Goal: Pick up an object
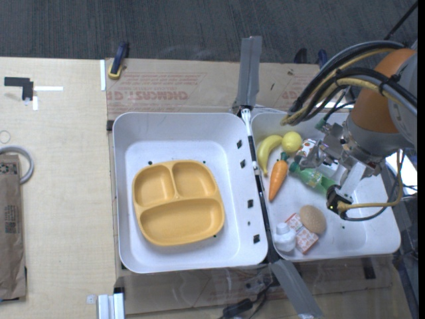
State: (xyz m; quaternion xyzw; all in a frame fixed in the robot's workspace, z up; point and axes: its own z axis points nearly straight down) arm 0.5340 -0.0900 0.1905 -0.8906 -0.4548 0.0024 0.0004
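Bins, two, side by side on the counter. The right bin, centre-right of frame, carries all the loose things: banana and lemon at its upper left, carrot just below them, tip down, along the bin's left wall. A green bottle lies flat just right of the carrot. Lower down sit a brown roll, red-and-white packet and small white bottle, bunched close. The left bin carries a yellow divided plate; not my concern.

My arm comes in from the right edge of frame, wrist tilted down and leftward. My jaws sit over the upper middle of the right bin, right of the lemon, just above the green bottle in the picture. How they stand I cannot tell: the tip is lost in clutter. Nothing seen held.

Judgement: the green bottle is the nearest candidate. It lies just below and left of the jaws in frame, long axis running upper left to lower right, roughly in line with my reach. Closing should go across that axis, so a wrist turn may be needed. The carrot is near on its left: risk of a nudge. Height over the bottle is not readable from this slant.
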